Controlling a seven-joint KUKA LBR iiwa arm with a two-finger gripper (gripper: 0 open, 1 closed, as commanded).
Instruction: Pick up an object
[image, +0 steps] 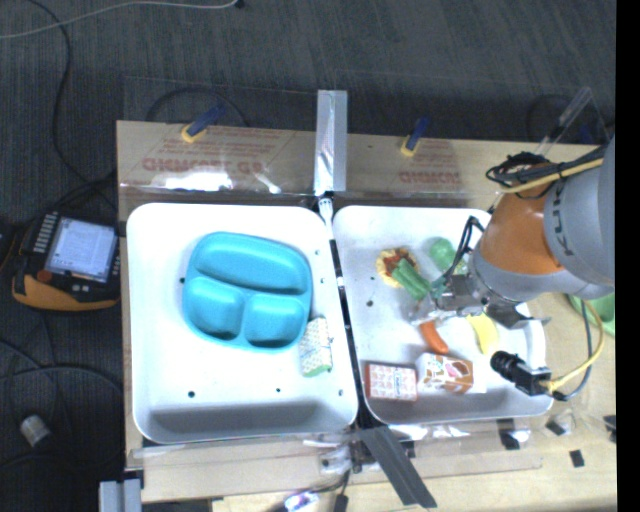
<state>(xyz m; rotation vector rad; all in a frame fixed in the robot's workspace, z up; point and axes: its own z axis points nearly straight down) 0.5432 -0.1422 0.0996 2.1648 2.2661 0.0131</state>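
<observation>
The right bin (365, 250) holds several small things. A green and yellow toy (400, 268) and a green ball (441, 248) lie near the back. An orange carrot-like piece (433, 336) and a yellow piece (484, 334) sit in the middle. Two small cartons (390, 380) (445, 372) lie along the front wall. My gripper (446, 297) reaches in from the right and hangs low over the bin's middle, just above the orange piece and beside the green toy. Its tip is dark and partly hidden by the wrist.
The left bin (160, 400) carries a large blue compartment tray (246, 290) and a small pale patterned packet (316, 347) against its right wall. The grey arm with its orange band (525, 240) covers the right bin's right side. Cables loop at the bench's right edge (575, 375).
</observation>
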